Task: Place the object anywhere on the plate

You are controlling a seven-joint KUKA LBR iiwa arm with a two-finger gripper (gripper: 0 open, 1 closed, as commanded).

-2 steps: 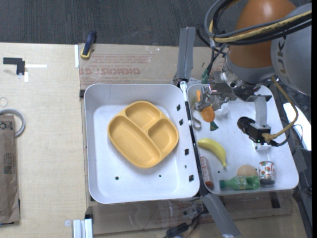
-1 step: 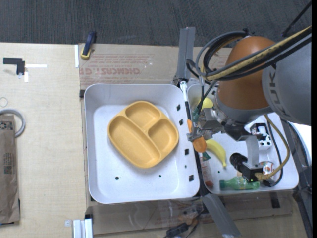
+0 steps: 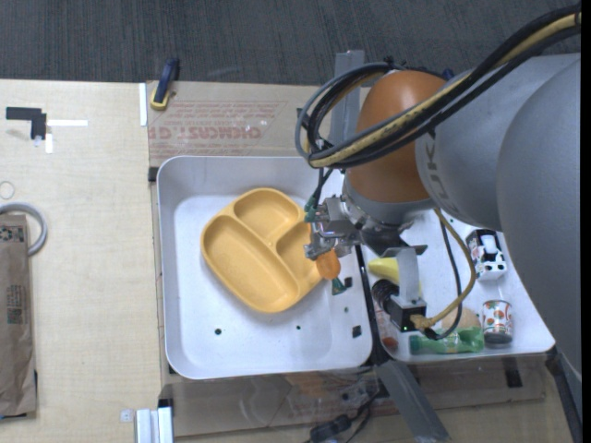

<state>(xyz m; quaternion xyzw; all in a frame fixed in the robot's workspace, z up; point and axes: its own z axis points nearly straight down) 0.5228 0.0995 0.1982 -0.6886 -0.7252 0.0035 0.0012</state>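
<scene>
Orange and small, the object (image 3: 328, 266) sits just under the hand (image 3: 325, 245), at the right edge of the plate (image 3: 261, 248); it appears pinched between the fingers, hanging where the plate's rim meets the bin floor. The plate is yellow plastic with three compartments, two small ones toward its upper right and one large one toward its lower left, and it lies tilted in the upper middle of the left bin (image 3: 185, 275). All three compartments hold nothing. Below the plate the bin floor is bare white apart from a few small dark specks, with open room toward the bin's lower and left walls. To the right of the plate, past the dividing wall, the right bin (image 3: 531, 335) holds a yellow banana-shaped toy (image 3: 383, 269) near the wall, a green item (image 3: 448, 341) along the lower edge, a small cup printed with red fruit (image 3: 497, 321), and a black-and-white cow-patterned piece (image 3: 488, 253) above it. The grey arm with its orange band (image 3: 402, 137) covers much of that bin. Above the plate, a cardboard sheet (image 3: 226, 123) on the desk (image 3: 74, 210) carries red printing, reversed and too faint to read. Far left of the plate lies a brown paper bag (image 3: 14, 312).
</scene>
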